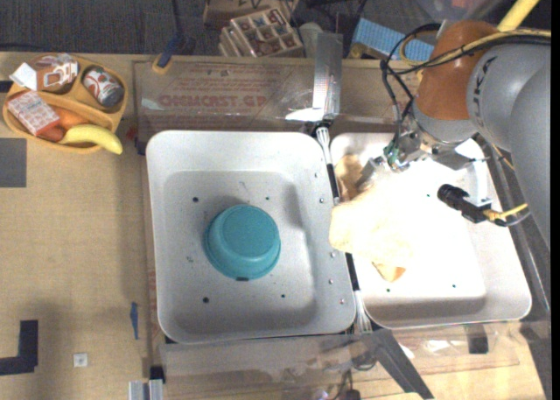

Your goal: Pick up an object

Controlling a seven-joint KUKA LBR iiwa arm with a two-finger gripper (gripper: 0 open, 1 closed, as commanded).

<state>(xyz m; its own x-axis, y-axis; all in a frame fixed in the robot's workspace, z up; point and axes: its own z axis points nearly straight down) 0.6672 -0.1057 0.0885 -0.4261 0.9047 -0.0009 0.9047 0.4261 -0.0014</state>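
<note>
**Two bins, one bowl, one pale lump**

My claw (378, 168) hangs low over the right bin (455, 302), at its upper left corner, beside one pale, blurred lump (367, 223); whether it grips anything I cannot tell. One teal bowl (243, 242) sits upside down in the left bin (175, 171). One fruit tray (52, 101) rests on the bench (70, 258).

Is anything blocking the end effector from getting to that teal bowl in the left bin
The end effector is over the right bin, beside a pale cloth-like thing. The teal bowl sits alone in the left bin. Between them stand only the two bins' adjoining rims; nothing taller is visible.
</note>
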